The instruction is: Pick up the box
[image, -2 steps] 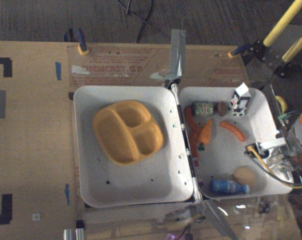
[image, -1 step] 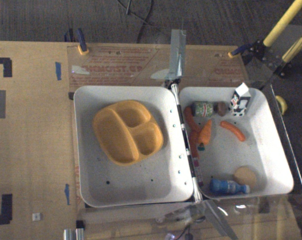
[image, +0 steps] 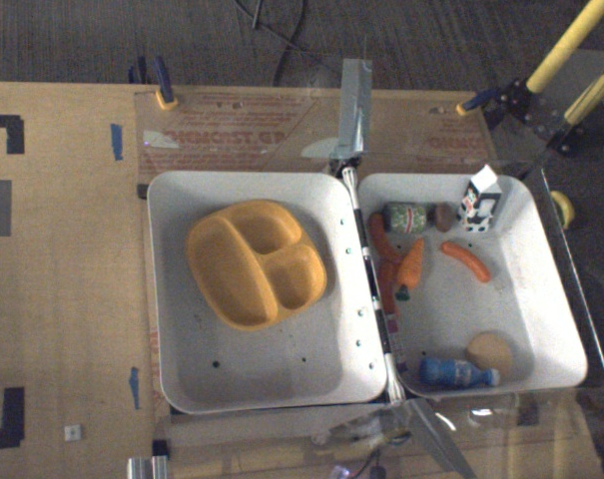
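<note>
Camera view: two white bins sit side by side on the table. The left bin (image: pixel 182 367) carries a yellow tray (image: pixel 257 262) with three compartments, lying toward the bin's far side. The right bin (image: pixel 541 337) carries the small things. The box (image: pixel 480 203), a little white carton with dark markings and a peaked top, stands upright in the far right corner of that bin, close to its back wall. Just left of it along the far edge lie a small brown lump (image: pixel 442 216) and a green can (image: pixel 406 218) on its side. Near the left wall are a red piece (image: pixel 381 239) and a carrot (image: pixel 410 263); a second orange-red piece (image: pixel 466 260) lies near the middle. By the near edge are a blue bottle (image: pixel 456 372) on its side and a tan round (image: pixel 490 350).

The task looks not yet begun: the box stands untouched in its corner, nothing around or above it. All is left to do — reach, close on it, lift.

Jaws: their state cannot be told. The box's markings are too small to read, and the brown lump beside it is too blurred to name. The glare along the near edge of the table hides what lies there.
</note>
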Motion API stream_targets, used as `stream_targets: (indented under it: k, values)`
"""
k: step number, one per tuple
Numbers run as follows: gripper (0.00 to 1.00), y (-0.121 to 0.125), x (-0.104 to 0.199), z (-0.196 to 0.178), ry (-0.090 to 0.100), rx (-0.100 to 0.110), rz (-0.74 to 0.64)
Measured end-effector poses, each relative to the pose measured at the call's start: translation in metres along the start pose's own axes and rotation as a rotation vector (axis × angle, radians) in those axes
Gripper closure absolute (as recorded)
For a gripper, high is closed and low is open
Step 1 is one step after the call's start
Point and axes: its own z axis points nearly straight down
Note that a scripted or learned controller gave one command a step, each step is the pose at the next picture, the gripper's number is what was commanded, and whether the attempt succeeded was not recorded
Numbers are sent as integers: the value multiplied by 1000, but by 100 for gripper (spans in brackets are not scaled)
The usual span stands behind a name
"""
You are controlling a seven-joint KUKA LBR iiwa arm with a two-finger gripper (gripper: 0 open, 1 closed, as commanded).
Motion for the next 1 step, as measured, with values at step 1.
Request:
stream_targets:
  k: [1]
  values:
    - [0,-21,-59,178,-1,2,112]
